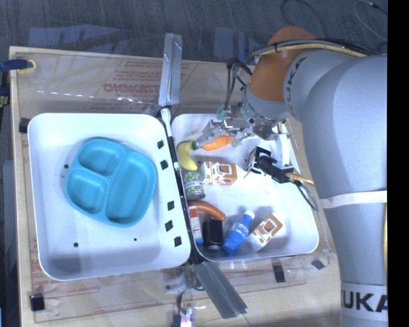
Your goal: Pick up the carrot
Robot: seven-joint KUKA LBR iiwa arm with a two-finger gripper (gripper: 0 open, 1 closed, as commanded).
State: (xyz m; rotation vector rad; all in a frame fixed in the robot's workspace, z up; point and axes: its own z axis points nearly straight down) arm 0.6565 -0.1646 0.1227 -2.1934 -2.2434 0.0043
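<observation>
Our gripper (215, 136) sits low over the carrot (219, 142), just right of the banana (185, 155) in the right bin (307, 213); we judge it a grasp attempt, but contact is unclear.

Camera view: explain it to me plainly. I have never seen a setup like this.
One camera looks down at a slant on a bench with two shallow white bins. The big grey machine with an orange band is a robot arm reaching in from the right; its hand sits low over the small orange carrot in the right bin. Whether it grips the carrot is unclear. That bin also holds a yellow banana, a blue bottle and small packets. The left bin holds a blue divided plastic tray.
</observation>
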